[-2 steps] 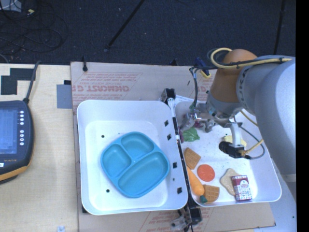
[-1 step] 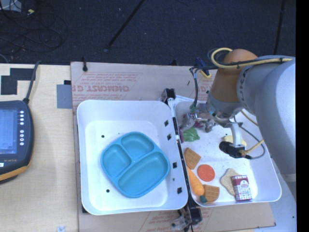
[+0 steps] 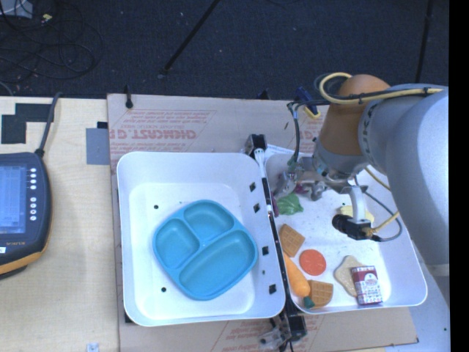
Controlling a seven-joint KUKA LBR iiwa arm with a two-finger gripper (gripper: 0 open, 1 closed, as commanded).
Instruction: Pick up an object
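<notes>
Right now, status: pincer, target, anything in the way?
Pincer low in right bin, over green item; grip state unclear. Nothing seen held. Cracker, carrot, red disc nearby.

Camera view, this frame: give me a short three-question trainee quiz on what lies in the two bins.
1. True or false: the blue divided plate lies in the left bin.
2. Which item lies nearest the gripper? A) green item B) red disc C) small carton
3. Fill in: the orange carrot lies in the ____ bin.

Key: 1 true; 2 A; 3 right.
</notes>
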